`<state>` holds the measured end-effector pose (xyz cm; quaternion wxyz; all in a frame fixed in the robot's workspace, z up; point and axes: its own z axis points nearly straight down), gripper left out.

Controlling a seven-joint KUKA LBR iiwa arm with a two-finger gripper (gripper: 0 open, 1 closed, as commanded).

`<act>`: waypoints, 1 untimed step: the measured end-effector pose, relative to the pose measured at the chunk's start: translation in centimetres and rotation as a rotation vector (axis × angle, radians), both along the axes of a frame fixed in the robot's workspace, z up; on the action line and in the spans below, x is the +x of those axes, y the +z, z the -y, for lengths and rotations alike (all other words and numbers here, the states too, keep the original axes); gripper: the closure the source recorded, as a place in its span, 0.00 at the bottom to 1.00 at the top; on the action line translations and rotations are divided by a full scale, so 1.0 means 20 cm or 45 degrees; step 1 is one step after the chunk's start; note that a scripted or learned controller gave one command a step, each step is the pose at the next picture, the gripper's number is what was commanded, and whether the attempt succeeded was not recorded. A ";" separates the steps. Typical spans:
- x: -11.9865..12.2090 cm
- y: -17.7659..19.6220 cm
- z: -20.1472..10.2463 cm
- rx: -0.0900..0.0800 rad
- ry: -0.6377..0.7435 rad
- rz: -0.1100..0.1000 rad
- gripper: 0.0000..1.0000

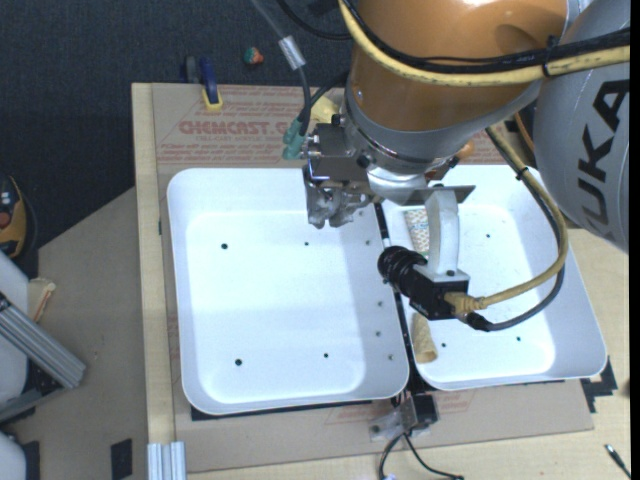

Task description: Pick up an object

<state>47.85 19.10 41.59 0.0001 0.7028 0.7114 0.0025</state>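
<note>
Object (425, 340) lengthwise along bin (520, 363) edge

The floor (90, 28) is a dark carpet with a fine speckled texture, and it fills the top and the left of the view, from 9 to 12 o'clock. On it stands a bench (95, 268) with a pale wooden top. A brown board (235, 123) with red printed letters lies on the bench toward 12 o'clock. At 8 o'clock, a grey aluminium profile (40, 343) crosses the bench corner at a slant. A small blue and yellow clamp (208, 83) sits at the board's far edge, near 11 o'clock. The light is even and soft.
</note>
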 end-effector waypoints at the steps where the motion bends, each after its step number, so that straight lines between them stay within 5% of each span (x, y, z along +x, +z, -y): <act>1: 0.00 0.07 -0.18 -0.001 -0.008 -0.001 1.00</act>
